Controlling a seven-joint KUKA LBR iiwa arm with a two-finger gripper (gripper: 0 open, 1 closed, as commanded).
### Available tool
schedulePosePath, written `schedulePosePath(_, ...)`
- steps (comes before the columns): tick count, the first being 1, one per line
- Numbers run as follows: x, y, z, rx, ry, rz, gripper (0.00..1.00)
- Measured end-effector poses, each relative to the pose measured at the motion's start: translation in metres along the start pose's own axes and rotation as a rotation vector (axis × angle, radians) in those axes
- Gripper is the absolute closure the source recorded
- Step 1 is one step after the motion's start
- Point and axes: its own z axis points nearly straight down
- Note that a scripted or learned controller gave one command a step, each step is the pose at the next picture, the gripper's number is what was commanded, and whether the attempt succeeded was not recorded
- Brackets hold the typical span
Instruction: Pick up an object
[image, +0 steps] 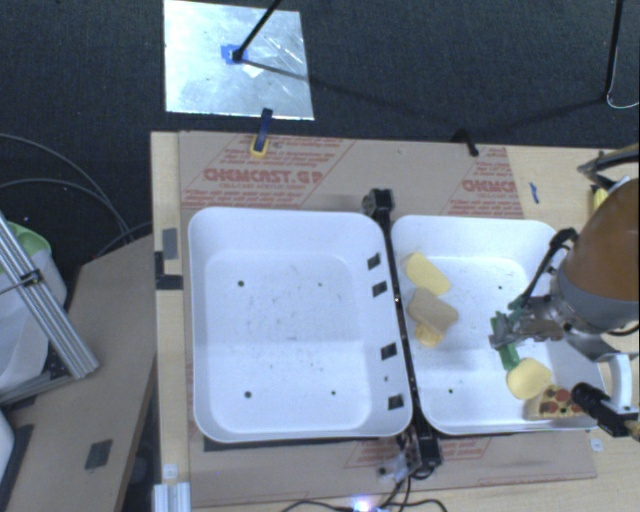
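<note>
Two shallow white plastic bins stand side by side on a brown cardboard sheet (300, 165) with red printed letters. The left bin (215, 240) has only small dark specks on its floor. The right bin (470, 232) holds several objects.

Near the left wall of the right bin lies a pale yellow rounded block (426, 272). Just below it is a tan, brownish soft-looking piece (433, 308), and a small yellow piece (428, 335) sticks out under this tan piece, touching it. Closer to the right side of the bin lies a pale yellow egg-shaped object (528, 378). A thin green object (509, 355) lies just to the upper left of the egg-shaped object; part of it is hidden under the gripper. At the lower right corner of the bin there is a flat item with red and orange spots (556, 402), partly covered by the arm.

The grey arm with the orange band (608, 250) comes in from the right. Its two-finger gripper (506, 332) is low inside the right bin, directly over the top end of the green object and just above the egg-shaped object. I cannot tell how the gripper is set, and nothing is clearly held by it.

Behind the bins, on the dark floor, lies a shiny silver square sheet (240, 60).
</note>
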Motion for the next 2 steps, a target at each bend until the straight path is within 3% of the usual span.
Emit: schedulePosePath(2, 0.124, 0.001, -0.083, 0.002, 0.002, -0.001, 1.0)
